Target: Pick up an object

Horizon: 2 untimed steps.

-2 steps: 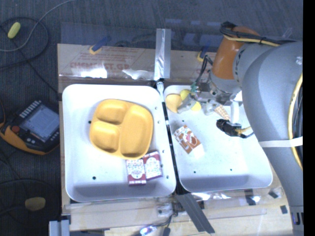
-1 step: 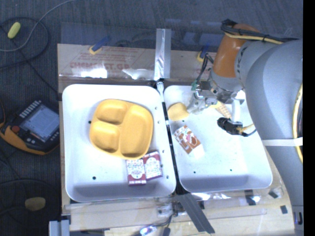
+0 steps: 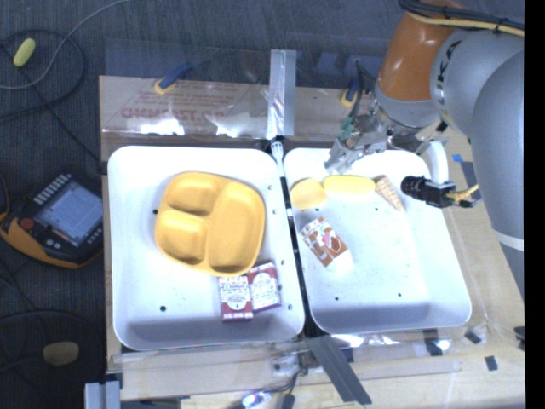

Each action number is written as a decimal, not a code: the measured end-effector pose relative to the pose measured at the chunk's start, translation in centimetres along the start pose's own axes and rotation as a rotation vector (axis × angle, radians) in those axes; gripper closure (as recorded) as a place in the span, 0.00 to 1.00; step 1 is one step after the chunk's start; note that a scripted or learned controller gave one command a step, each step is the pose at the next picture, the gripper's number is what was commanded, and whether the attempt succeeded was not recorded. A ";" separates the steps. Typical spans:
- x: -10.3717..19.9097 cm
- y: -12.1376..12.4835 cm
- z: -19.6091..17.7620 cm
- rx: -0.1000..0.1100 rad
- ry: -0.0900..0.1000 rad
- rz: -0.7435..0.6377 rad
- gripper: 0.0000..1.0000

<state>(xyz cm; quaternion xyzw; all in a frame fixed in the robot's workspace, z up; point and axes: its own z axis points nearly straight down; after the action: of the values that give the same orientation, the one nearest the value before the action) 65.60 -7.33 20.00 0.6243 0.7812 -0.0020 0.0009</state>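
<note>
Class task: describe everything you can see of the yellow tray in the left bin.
The yellow tray is a rounded, glossy, plastic-looking dish with three moulded sections, two small and one large. It lies flat in the middle of the left bin, turned at an angle. Its near edge touches or overlaps two small red-and-white cartons.

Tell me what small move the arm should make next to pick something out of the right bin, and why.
Probably lower the gripper a little, onto the pale yellow block. The gripper sits at the far edge of the right bin, just above that block, which is the nearest thing to it. The small patterned carton lies farther toward the near side.
</note>
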 end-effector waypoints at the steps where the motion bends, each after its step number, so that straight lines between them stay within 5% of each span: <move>1: -3.3 -2.5 -3.2 -0.002 0.000 -0.055 1.00; 2: -2.1 -9.6 8.0 -0.002 0.004 -0.117 1.00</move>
<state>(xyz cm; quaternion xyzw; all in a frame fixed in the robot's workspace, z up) 56.69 -11.54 12.03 0.5775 0.8164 -0.0002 -0.0001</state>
